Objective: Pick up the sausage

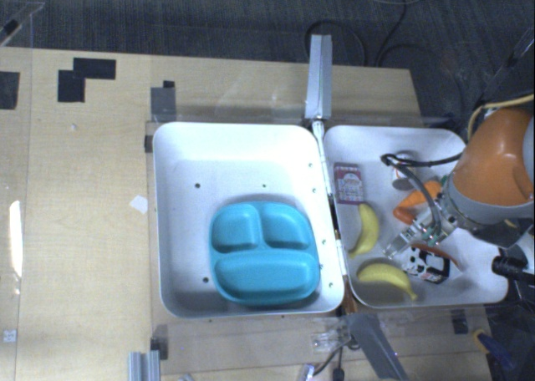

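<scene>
My gripper (pixel 415 241) is low inside the right bin (pixel 481 287), reaching in from the right under the arm's orange band. A small reddish piece (pixel 433 249) shows right beside it; it could be the sausage, but too little shows to be sure. An orange item (pixel 412 200) lies just behind the gripper, partly hidden by the wrist and cables.
In the right bin, two yellow bananas (pixel 365 229) (pixel 385 276) lie left of the gripper, with a small printed packet (pixel 348 183) near the divider and a black-and-white object (pixel 425 266) in front. The left bin (pixel 180 170) holds a blue compartment tray (pixel 263 252).
</scene>
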`<action>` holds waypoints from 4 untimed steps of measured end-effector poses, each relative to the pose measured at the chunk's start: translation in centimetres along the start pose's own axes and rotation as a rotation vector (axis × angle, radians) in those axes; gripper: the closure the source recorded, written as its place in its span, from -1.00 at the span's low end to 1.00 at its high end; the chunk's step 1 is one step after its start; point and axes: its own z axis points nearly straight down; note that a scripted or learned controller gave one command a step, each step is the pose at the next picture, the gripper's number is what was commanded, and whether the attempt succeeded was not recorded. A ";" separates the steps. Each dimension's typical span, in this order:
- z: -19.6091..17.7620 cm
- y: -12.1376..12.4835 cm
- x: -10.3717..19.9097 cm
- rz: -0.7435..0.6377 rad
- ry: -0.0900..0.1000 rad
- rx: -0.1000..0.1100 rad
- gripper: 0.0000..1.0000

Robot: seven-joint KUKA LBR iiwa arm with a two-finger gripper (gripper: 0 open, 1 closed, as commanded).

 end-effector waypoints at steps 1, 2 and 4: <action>2.9 0.1 -0.1 0.070 -0.006 -0.006 -1.00; 2.9 8.4 -0.7 0.119 -0.005 -0.010 -1.00; -6.6 2.4 -4.9 0.432 -0.002 -0.001 1.00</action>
